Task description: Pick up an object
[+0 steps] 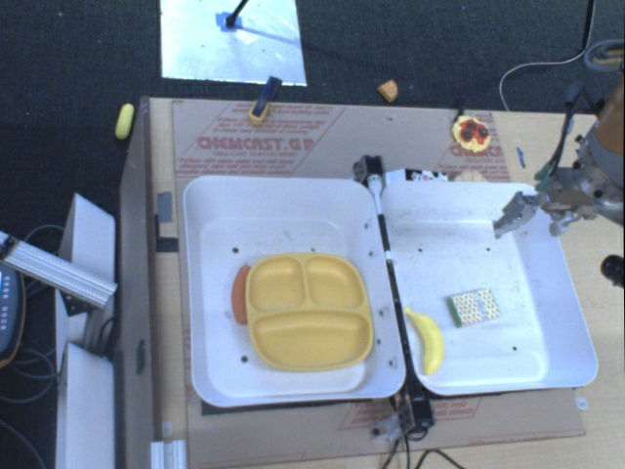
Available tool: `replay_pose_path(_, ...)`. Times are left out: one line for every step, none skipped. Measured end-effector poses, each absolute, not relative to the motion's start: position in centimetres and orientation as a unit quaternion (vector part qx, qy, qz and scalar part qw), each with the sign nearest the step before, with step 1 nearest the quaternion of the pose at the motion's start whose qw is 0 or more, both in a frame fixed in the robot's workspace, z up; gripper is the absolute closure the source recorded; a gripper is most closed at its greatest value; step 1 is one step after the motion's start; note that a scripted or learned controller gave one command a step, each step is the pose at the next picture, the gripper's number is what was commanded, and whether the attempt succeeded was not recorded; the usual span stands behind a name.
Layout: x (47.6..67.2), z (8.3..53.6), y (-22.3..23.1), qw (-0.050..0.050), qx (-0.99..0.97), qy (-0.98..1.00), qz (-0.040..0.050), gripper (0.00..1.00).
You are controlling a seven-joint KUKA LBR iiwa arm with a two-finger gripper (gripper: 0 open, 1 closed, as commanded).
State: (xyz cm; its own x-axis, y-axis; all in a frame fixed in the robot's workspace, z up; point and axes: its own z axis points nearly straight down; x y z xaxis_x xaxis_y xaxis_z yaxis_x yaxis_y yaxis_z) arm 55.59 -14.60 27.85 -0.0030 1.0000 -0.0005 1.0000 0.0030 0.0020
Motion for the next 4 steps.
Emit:
replay_pose_path(51.1,19.5,-10.5,0.000,0.707,0.708,0.0000,0.00)
replay_pose_path(49.4,13.6,-8.2,0.000,0.707,0.707,0.0002,0.00)
replay_pose_path(48.7,18.5,-4.3,0.001,0.706,0.708,0.0011,0.00)
replay_pose_path(48.6,11.0,-8.5,0.000,0.707,0.707,-0.0007,0.00)
